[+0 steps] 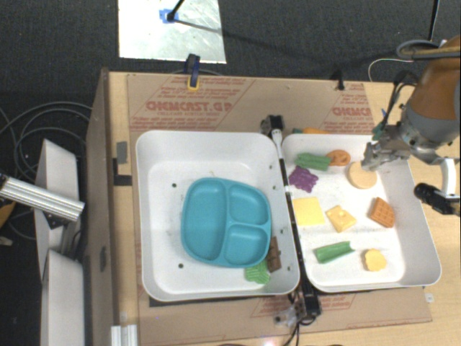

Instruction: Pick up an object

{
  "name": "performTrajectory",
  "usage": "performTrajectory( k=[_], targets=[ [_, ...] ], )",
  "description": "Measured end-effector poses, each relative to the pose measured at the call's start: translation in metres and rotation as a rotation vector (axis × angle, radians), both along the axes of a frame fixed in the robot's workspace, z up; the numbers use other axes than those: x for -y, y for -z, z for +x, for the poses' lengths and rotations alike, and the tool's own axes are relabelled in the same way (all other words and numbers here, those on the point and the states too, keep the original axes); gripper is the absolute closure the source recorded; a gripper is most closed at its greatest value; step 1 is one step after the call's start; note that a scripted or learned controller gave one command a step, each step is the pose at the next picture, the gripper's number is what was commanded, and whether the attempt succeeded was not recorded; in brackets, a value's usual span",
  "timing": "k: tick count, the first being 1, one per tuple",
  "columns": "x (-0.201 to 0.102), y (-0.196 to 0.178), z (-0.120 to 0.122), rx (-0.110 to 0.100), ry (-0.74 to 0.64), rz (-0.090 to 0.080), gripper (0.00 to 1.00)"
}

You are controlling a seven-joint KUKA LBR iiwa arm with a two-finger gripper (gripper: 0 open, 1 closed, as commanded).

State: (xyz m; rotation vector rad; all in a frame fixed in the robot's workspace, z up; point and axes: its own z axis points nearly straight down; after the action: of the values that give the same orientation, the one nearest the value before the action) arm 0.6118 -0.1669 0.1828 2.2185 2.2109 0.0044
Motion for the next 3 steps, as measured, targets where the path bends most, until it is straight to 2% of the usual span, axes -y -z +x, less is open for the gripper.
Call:
performTrajectory(
  k=[1, 2, 3],
  targets=[
    [-0.004, 0.005, 0.000, -0.006, -0.005, 0.003, 0.00],
    [0.001, 0.100, 0.008, -0.001, -0.005, 0.000, 0.00],
    [0.042, 0.066, 0.053, 0.002, -0.008, 0.000, 0.00]
  ],
)
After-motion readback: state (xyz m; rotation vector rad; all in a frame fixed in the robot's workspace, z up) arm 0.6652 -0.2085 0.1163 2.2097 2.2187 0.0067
